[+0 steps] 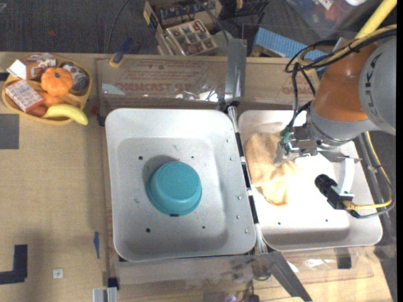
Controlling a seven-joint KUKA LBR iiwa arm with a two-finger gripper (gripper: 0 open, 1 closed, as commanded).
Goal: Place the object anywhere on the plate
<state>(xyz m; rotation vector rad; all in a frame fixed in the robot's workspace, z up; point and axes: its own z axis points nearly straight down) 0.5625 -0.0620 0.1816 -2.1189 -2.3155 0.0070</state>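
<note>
Single frame, top-down at a slant.

- Left bin [126,137]: centre of the frame, white and shallow. Teal plate [175,187] sits in the middle of its floor, slightly toward the lower left. It is round and nothing lies on it.
- Right bin [315,222]: touches the left bin along their shared edge. Tan object [267,175] lies in its left half, close to that shared wall. It is crumpled and soft-looking (cloth, probably, can't confirm). It runs from the bin's upper left down toward mid-height.
- Arm [371,74]: comes in from the upper right of the frame, with its orange band [340,96] above the wrist.
- Claw [285,152]: sits over the upper-right edge of the tan object, right at it or touching it. Can't tell from this angle whether the claw is open or closed, or whether it has any grip on the tan object.
- Task state: the tan object is in the right bin and the teal plate is in the left bin, well apart, with the bin walls between them. The object is not on the plate.

Rest of the scene:
- Desk [50,187] is wood-coloured and fills the left of the frame.
- Basket [9,94] sits in the upper left corner of the desk, holding toy food. An orange pumpkin [55,80] is near its middle, and a banana [66,112] is at its lower right rim.
- Boxes and clutter lie beyond the desk's top edge (too jumbled to identify).
</note>
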